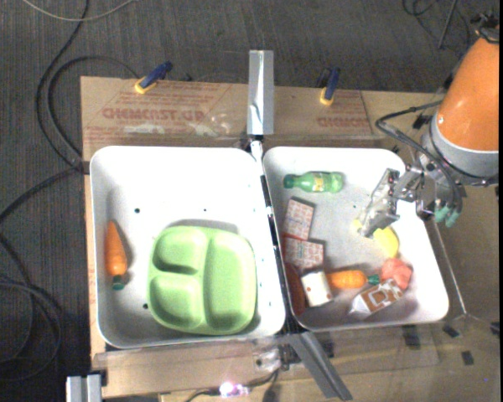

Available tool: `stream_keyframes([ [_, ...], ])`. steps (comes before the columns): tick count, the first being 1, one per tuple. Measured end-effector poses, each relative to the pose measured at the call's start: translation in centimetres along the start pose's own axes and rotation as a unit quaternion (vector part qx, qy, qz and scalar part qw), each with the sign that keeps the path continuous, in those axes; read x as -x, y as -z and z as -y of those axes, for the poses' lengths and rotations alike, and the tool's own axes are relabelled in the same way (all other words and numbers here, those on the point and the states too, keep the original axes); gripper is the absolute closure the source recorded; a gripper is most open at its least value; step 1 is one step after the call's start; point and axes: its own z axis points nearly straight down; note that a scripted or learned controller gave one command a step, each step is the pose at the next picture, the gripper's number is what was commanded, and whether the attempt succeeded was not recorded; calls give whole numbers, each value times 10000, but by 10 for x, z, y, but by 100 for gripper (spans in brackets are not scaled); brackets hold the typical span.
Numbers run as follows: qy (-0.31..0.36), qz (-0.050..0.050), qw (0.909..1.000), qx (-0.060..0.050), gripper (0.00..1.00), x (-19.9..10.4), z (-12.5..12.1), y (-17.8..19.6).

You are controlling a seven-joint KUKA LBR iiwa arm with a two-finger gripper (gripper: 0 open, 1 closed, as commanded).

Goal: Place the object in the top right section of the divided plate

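Note:
A green divided plate [204, 280] lies in the left bin [134, 170], toward its front middle. Its top right section [226, 262] holds nothing. My gripper [375, 226] hangs over the right bin [352, 159], on its right side, open and slanted down to the left. Just below and right of its tips lies a yellow lemon-like object [388, 241], touching or nearly touching them. Nothing sits between the fingers.
The right bin also holds a green bottle [315, 182], two printed packets [300, 216], a white block [316, 288], an orange carrot [349, 280], a red item [397, 271] and a small carton [377, 297]. Another carrot [115, 251] lies at the left bin's left wall.

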Motion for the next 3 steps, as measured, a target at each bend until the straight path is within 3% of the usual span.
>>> stream_keyframes([
  [1,980,-26,9952,1,100,3,47,-145],
  [2,1725,9,9850,8,100,9,56,105],
  [3,1732,7,9849,11,0,9,55,105],
])
